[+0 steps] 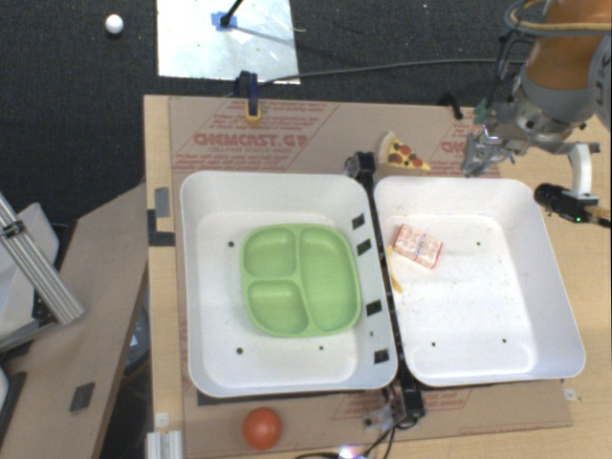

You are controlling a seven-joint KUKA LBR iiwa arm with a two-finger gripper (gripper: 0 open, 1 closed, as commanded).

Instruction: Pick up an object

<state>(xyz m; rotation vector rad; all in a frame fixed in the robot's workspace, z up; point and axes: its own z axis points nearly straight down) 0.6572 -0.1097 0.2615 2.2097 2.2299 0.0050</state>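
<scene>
A pink and white patterned packet (417, 246) lies in the right bin (535, 342), near its upper left corner. A thin yellow strip (394, 277) lies beside it along the bin's left wall. My gripper (481, 155) hangs above the back rim of the right bin, up and to the right of the packet, with nothing seen between its fingers. A green three-compartment tray (299, 280) sits in the left bin (210, 352).
A toy pizza slice (404, 153) lies on the cardboard behind the bins. An orange ball (262, 427) rests on the bench in front of the left bin. A blue and yellow clamp (249, 95) holds the cardboard's back edge. A small white ball (115, 24) lies on the dark floor.
</scene>
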